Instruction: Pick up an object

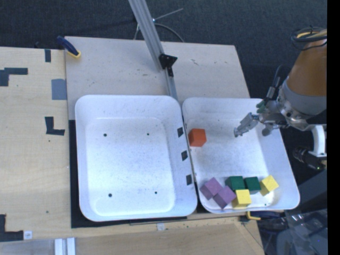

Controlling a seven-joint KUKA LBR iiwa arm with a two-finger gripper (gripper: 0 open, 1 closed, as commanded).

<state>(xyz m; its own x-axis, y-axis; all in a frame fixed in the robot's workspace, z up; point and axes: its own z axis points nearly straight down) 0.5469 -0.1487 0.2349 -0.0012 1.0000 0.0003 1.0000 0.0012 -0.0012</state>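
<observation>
Both bins (127, 102) are white with fine dark speckles. Near the right bin's left wall sits an orange cube (197, 137); purple (218, 190), green (243, 184) and yellow blocks (269, 184) cluster along its near edge.

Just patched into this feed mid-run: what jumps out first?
The orange block sits alone by the right bin's left wall. Purple, green and yellow blocks cluster at that bin's near edge. The gripper hangs over the bin's far right part, nothing between its fingers.
</observation>
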